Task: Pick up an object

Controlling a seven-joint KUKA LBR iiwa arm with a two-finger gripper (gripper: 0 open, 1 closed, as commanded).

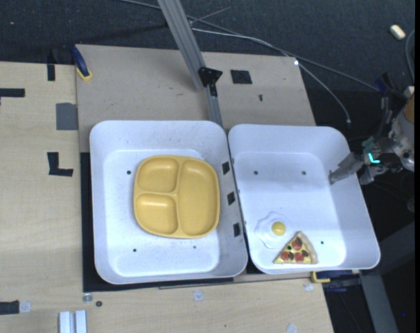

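Note:
A yellow three-compartment plate [176, 195] lies flat in the middle of the left white bin [106, 186]. In the right white bin [321, 141], near its front edge, sit a toy fried egg [273, 229] and a toy pizza slice [296, 250], side by side and touching or nearly so. My gripper [343, 169] hangs over the right rim of the right bin, well back and to the right of the egg and the pizza. Nothing shows in its grasp.
A slanted metal pole [189, 40] runs from the top of the view down to the gap between the bins. Cables [314, 68] trail across the dark floor behind the bench. A blue and yellow clamp [81, 64] sits at the bench's back left corner.

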